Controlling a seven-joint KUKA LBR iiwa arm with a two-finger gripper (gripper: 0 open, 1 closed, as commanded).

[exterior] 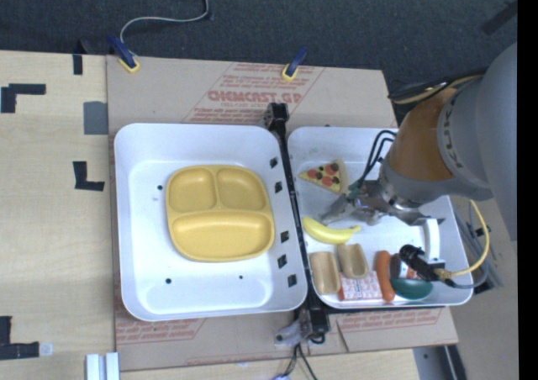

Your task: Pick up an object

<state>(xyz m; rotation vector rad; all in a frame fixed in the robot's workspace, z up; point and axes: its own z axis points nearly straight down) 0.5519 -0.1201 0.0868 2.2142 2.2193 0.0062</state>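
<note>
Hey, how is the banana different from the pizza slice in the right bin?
The banana is plain yellow, long and curved; the pizza slice is a flat wedge, orange-yellow with red and dark spots. The banana lies below the pizza slice in the camera view, nearer the hot dog buns. The banana lies close by the gripper, and the pizza slice sits a little farther up from it. Both are toy foods lying loose in the right bin.

Robotics lab bench. Two white bins (134, 227) sit on a cardboard sheet (244, 92) held by blue-yellow clamps (124, 55) at upper left and centre. Wood bench top (50, 227) with black tape marks (21, 94) at left. Loose cable (168, 17) on dark carpet (336, 0) along the top. Toy food (329, 231) in the right bin.
</note>
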